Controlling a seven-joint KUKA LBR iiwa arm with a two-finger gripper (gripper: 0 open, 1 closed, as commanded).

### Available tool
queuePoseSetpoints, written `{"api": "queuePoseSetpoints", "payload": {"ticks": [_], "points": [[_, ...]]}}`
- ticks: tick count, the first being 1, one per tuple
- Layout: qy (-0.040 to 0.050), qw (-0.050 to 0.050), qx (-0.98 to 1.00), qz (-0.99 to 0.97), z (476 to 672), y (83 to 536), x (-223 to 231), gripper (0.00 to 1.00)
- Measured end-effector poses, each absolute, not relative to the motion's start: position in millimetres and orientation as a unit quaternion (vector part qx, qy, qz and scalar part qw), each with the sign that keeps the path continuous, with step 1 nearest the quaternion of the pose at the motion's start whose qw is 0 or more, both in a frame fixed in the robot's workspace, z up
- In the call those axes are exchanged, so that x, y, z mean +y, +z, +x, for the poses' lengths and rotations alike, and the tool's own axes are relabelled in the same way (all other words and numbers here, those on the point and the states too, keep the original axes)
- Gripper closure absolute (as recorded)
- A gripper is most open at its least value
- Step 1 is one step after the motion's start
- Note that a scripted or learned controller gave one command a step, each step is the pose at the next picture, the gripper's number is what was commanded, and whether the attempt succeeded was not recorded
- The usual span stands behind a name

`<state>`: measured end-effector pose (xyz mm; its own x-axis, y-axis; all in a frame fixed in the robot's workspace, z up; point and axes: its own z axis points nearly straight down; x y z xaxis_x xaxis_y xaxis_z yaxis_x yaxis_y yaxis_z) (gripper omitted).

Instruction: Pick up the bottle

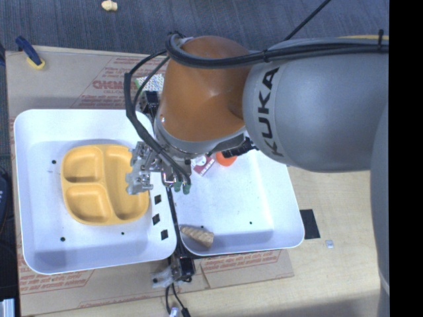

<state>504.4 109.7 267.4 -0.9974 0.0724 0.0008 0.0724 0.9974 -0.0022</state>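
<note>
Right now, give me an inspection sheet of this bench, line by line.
Surface: two white bins side by side, left bin and right bin, on brown cardboard.
Job's things: no bottle can be made out; the arm hides much of the right bin.
Clutter: yellow divided tray in the left bin; brown object at the right bin's near edge; orange-red item partly under the arm.
Tool: tool over the tray's right edge; finger state unclear.
Cables: black cables looped round the wrist.
Surroundings: blue-and-yellow clamp and a small yellow scrap beyond the bins.
</note>
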Motion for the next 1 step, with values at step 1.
{"api": "queuePoseSetpoints", "payload": {"ticks": [1], "points": [[0.0, -0.001, -1.0, 0.004, 481.6, 292.3, 147.9, 1.0]]}}
